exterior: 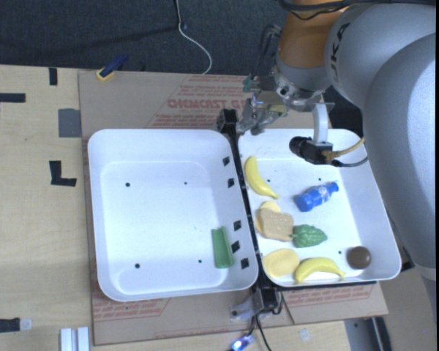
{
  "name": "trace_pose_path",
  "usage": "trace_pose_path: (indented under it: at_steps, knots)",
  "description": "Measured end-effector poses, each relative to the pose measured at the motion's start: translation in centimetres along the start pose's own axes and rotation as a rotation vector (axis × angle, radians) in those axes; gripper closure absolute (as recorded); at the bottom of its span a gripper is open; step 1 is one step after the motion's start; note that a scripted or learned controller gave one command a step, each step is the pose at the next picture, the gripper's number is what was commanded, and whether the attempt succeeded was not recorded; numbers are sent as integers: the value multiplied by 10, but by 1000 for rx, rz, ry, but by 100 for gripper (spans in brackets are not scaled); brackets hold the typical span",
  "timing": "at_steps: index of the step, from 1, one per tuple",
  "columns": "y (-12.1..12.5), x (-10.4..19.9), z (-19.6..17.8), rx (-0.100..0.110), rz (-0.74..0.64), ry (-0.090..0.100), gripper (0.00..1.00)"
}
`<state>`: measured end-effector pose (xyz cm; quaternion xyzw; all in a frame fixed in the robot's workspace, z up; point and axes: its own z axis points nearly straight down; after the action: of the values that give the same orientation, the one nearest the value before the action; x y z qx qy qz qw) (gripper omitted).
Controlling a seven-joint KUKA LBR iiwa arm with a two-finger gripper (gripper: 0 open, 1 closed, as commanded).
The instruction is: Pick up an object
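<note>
My gripper (251, 121) hangs over the far rim where the two bins meet, above the top of the divider. In the right bin (373, 218) lie a yellow banana (260, 178), a blue bottle (315, 196), a tan slice of bread (275, 224), a green leafy piece (309, 235), a pale yellow round piece (279, 262), a second banana (318, 270) and a brown ball (358, 257). The nearest item to the gripper is the first banana, just in front of it. A green block (220, 247) lies in the left bin (102, 196) near the divider.
The grey arm and its orange band (318, 13) cover the upper right. A black cylinder with a cable (309, 149) hangs from the wrist over the right bin's far part. Both bins rest on a cardboard sheet (154, 101). A thin white cable (194, 39) trails behind.
</note>
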<state>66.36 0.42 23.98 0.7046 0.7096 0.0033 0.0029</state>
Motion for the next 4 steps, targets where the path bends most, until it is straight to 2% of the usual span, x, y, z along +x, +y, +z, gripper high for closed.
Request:
trace_pose_path:
  at_steps: [1, 4]
  knots:
    - [-8, 40, -47, 6, 2, 0, 100]
    - [-8, 38, -73, 13, 0, -4, 100]
